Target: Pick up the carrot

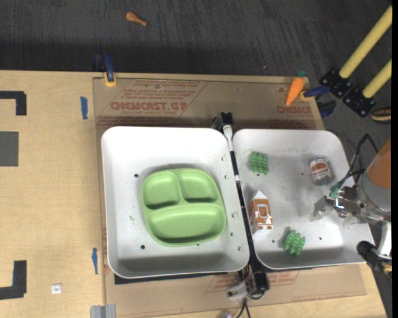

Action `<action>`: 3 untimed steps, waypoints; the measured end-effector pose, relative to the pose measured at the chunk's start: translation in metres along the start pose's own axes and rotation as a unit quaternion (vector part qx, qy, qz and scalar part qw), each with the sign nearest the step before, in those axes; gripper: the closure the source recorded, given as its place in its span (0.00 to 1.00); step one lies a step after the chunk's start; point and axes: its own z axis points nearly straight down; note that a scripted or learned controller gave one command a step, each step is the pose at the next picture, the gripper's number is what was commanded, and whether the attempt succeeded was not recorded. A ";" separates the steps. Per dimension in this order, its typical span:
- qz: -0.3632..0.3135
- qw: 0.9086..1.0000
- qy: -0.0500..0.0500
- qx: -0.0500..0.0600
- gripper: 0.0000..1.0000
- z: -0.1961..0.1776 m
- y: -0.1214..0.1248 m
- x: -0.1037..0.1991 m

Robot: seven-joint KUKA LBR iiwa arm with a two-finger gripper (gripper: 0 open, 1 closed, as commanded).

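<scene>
I have the carrot [295,90] in the upper right of the frame, lying on the brown board [155,102] behind the two bins, outside both of them. It sits tilted, its green top pointing up toward the dark floor, just beside a blue clamp [316,93] at the board's corner.

The gripper [329,205] is at the right edge of the frame, low over the right bin [329,140], near that bin's right wall. Nothing sits between it and the bin floor that I can make out, and I cannot tell from this angle how it is set, so I call no grasp. The orange band of the arm [380,168] shows just above it, with black cables looping beside. The carrot is well apart from the gripper, up past the bin's far rim.

In the right bin I see a green ridged block [259,163] near the upper left, a small can with a red label [319,170] toward the upper right, a white and orange carton [261,211] by the left wall, and a second green block [293,242] near the lower rim.

The left bin [124,149] holds a green divided plate [184,206] with three sections, lying flat in the middle.

A small orange scrap [135,18] lies on the dark floor at the top left, and two yellow poles [373,43] cross the top right corner.
</scene>
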 end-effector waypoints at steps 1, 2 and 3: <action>0.209 0.978 0.000 0.001 0.00 0.014 -0.006 0.030; 0.399 0.917 0.000 0.002 0.00 -0.016 -0.023 0.073; 0.360 0.933 0.000 0.002 0.00 -0.007 0.001 -0.006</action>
